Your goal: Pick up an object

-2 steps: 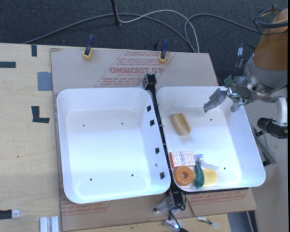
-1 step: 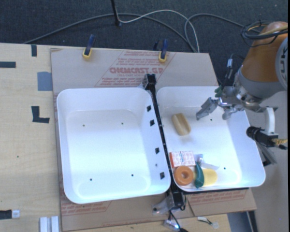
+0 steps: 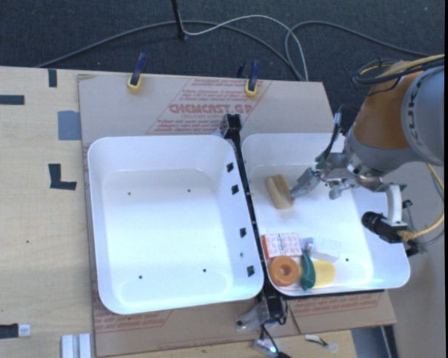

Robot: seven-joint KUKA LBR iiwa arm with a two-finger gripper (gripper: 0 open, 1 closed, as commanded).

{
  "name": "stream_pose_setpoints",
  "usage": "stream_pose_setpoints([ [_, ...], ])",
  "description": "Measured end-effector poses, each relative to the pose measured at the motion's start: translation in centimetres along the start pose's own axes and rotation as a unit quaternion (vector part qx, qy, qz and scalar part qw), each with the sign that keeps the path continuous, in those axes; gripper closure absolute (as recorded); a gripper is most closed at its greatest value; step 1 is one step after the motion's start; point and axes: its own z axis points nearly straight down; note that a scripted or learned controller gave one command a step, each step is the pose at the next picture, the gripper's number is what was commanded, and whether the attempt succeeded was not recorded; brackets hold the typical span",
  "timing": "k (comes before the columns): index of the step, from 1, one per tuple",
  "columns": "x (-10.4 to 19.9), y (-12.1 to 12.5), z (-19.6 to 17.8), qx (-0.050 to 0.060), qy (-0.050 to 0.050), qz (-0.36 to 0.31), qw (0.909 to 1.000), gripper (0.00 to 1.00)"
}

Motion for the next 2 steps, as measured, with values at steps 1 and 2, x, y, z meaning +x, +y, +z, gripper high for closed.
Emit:
stream_pose_setpoints([
  [1, 1.0, 0.2, 5.5, 0.0, 0.0, 0.0, 1.0, 0.0],
  [2, 1.0, 0.3, 4.2, -0.002, 0.0, 0.0, 1.0, 1.0],
])
